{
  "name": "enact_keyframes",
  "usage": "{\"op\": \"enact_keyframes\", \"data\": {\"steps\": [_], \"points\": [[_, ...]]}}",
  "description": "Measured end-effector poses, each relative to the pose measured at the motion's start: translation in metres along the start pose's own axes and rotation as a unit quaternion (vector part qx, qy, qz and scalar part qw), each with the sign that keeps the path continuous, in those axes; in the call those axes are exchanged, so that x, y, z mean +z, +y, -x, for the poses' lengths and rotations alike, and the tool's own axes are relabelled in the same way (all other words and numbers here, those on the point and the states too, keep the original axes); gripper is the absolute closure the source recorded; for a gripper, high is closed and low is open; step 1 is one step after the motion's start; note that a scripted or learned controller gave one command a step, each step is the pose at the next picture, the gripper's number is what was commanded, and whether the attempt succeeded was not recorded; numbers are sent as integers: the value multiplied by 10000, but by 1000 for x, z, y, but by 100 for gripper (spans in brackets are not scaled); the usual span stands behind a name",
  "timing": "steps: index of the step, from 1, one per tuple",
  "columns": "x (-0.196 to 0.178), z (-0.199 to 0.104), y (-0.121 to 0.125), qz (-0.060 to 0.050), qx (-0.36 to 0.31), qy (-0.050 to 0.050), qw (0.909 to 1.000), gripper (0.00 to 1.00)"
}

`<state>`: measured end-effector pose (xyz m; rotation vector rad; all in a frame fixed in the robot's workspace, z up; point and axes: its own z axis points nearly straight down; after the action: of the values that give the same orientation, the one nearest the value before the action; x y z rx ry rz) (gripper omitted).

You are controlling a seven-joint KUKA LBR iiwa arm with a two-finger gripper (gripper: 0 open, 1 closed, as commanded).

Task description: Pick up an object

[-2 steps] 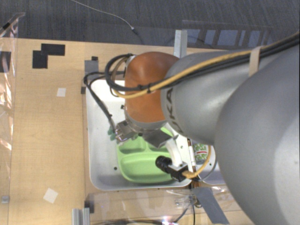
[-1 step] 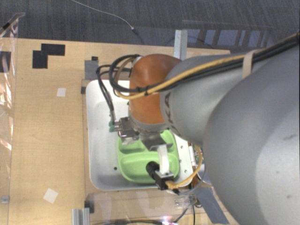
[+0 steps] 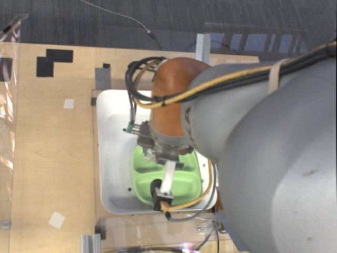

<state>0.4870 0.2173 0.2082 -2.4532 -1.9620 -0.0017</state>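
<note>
Green dish [image 3: 187, 186] crowds white bin's [image 3: 113, 152] lower-right corner.

No legible text or labels

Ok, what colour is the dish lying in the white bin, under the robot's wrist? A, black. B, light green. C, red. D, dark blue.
B: the plastic dish in the white bin is plainly light green. It lies in the lower right part of the bin as the camera sees it, partly covered by the grey arm.
</note>
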Motion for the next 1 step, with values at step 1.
{"op": "enact_keyframes", "data": {"steps": [1], "points": [[-21, -18, -4, 9, -1904, 4, 9817, 100]]}}
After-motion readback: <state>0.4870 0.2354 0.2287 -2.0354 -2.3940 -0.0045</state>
